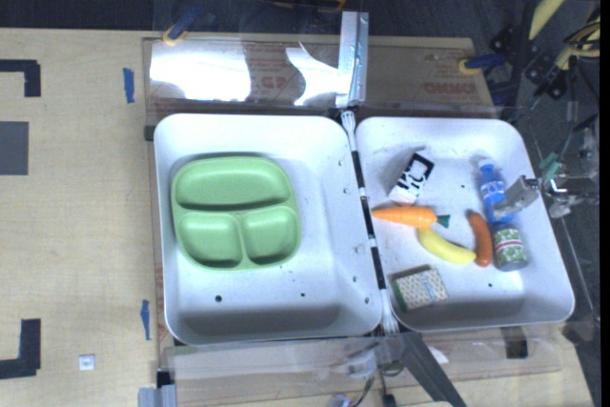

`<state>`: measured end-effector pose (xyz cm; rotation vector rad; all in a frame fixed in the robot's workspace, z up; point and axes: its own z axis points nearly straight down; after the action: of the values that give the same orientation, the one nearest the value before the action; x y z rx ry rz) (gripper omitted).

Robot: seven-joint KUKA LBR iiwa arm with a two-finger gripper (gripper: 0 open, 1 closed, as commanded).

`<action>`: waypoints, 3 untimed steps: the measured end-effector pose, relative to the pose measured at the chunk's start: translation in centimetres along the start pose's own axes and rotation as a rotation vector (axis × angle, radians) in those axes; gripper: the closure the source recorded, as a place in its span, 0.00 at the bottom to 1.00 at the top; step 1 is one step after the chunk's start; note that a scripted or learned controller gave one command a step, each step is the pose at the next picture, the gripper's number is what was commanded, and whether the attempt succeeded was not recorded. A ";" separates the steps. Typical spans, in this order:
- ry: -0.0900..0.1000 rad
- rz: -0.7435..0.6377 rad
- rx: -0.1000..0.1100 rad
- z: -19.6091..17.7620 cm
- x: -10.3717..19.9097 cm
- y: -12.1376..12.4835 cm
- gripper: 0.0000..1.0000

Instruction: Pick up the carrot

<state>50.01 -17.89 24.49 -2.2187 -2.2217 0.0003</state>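
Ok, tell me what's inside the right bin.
The right bin holds a carrot, banana, sausage, blue bottle, small can, black-and-white carton and sponge. Whatever lies beneath them is hidden.

- The carrot [405, 216] lies near the left wall of the right bin [548, 300], with the bin divider just beside its tip.
- A black-and-white box [412, 177] sits just above the carrot, nearly touching.
- A banana [446, 246] crowds the carrot's leafy end from below right.
- Further right, a sausage [479, 236], a blue bottle [492, 191] and a green can [510, 249] cluster together.
- A speckled sponge [419, 287] lies below, apart from the carrot.
- Bare bin floor shows below the carrot's left half.
- The left bin [324, 148] carries a green tray [234, 209].
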 end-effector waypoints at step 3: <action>-0.003 -0.554 -0.007 15.8 7.5 5.5 0.00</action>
<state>55.46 -10.31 8.71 -1.5297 -2.7502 -0.0045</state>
